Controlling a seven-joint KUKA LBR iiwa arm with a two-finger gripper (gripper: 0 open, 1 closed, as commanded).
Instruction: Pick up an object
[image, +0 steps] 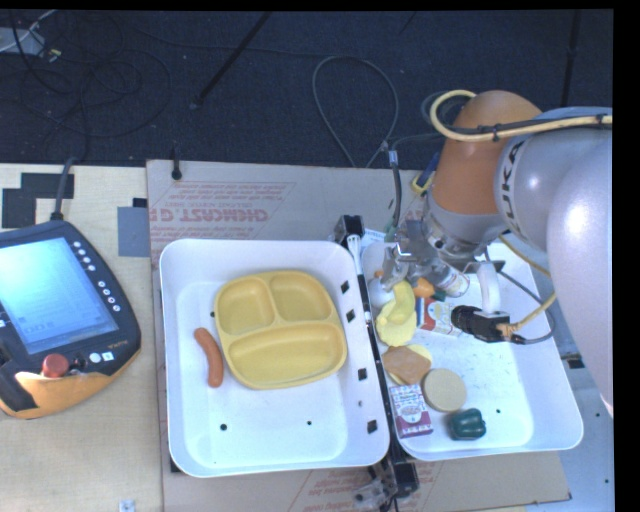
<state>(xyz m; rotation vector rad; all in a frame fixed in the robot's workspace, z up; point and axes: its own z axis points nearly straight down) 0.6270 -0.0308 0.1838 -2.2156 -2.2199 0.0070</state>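
Note:
My gripper (403, 268) hangs low over the far left part of the right bin (540, 420), under the orange wrist band (470, 175). Directly below it lies a pale yellow banana-like piece (396, 314), touching or nearly touching the gripper's tip. A small orange and red item (430, 300) sits just right of it. Toward the front lie a brown bun (405, 363), a tan round cookie (444, 389), a red and white packet (411, 410) and a dark green pepper (466, 425).
The left bin (190, 420) holds a yellow divided plate (280, 328) with a reddish sausage (210, 357) beside it. A black clamp and cable (482, 324) trail from the wrist. A pendant tablet (55, 300) lies far left on the bench.

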